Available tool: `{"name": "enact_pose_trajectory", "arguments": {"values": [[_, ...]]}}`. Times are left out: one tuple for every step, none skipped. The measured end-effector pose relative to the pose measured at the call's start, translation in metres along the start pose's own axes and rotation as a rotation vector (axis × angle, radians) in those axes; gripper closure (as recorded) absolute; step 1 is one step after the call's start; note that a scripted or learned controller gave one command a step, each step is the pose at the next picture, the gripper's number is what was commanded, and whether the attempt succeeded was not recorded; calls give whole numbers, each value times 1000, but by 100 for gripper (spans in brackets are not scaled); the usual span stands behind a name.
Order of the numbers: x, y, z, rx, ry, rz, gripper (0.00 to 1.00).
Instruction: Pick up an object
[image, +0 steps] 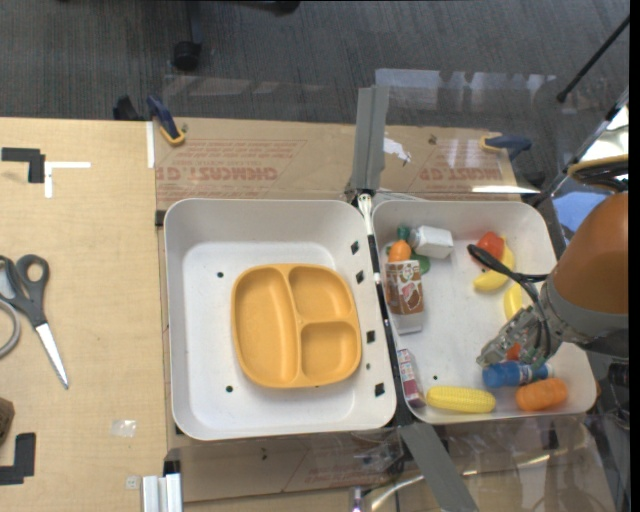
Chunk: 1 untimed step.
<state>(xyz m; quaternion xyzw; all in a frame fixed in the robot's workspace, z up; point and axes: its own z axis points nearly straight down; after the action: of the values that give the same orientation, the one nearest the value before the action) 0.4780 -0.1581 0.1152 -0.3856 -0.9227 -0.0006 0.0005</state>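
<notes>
The right bin (455, 310) holds several small items: a brown bottle with an orange cap (404, 285), a white block (433, 240), a red and yellow toy (491, 262), a yellow corn cob (460, 399), a blue piece (512, 374) and an orange piece (541, 393). My gripper (517, 343) is low in this bin near its right side, just above the blue piece. The arm's orange band (600, 265) covers the bin's right wall.
The left bin (190, 300) holds a yellow divided plate (296, 325). Scissors (35, 315) lie on the bench at the far left. Blue clamps (165, 118) sit on the cardboard behind the bins. A metal divider (368, 140) rises between the bins.
</notes>
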Motion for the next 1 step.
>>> {"name": "enact_pose_trajectory", "arguments": {"values": [[32, 33, -106, 0, -3, 98, 100]]}}
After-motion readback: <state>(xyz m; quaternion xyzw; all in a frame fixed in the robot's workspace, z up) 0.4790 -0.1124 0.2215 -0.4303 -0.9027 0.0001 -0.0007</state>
